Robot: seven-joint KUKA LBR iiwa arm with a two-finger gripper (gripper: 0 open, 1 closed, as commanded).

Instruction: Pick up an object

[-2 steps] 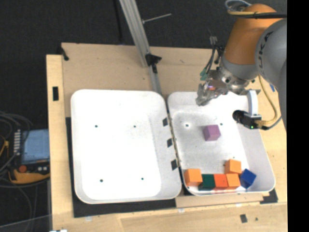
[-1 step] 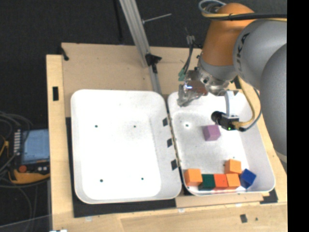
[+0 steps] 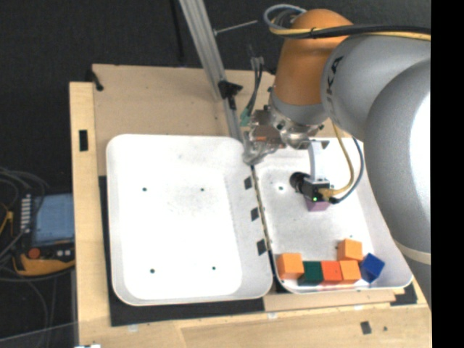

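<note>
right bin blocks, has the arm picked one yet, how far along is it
Done: nothing lifted; the orange, green and blue blocks lie along the right bin's near edge, a purple block mid-bin. In hand: the hand sits at the bin's far left corner, away from them. Left: reach a block, grip, lift.

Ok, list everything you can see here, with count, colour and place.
Bins: two, white, side by side on the bench.
Orange blocks: four, orange, right bin's near edge.
Green block: one, dark green, between orange blocks there.
Blue block: one, blue, right end of that group.
Purple block: one, purple, middle of right bin.
Blue box: one, blue, left of the bench.
Metal rail: one, grey, slanting toward the bins' far edge.
Arm: one, grey with orange band, from the right.
Gripper: one, metallic, over the right bin's far left corner.
</note>
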